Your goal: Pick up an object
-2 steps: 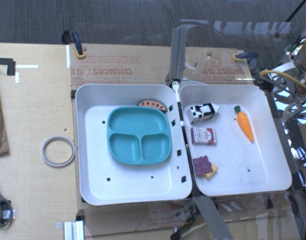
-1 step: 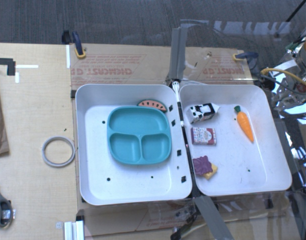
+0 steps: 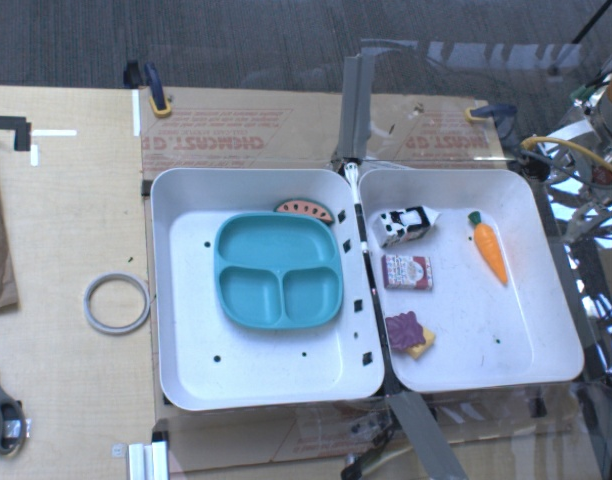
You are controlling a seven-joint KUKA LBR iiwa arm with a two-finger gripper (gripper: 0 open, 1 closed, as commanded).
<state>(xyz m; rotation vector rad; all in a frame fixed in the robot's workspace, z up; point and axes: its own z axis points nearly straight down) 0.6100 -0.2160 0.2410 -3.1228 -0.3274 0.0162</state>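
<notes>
Four objects lie in right bin (image 3: 546,298): carrot (image 3: 489,249) rightmost.

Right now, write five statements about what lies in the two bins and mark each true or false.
1. A teal divided plate lies in the left bin. True.
2. The toy carrot lies in the left bin. False: it lies in the right bin, near its far right side.
3. A watermelon slice lies just behind the plate's far rim. True.
4. The purple and yellow toy sits on the plate. False: it lies in the right bin, near the divider.
5. The black and white toy lies farther back than the small red packet. True.
</notes>
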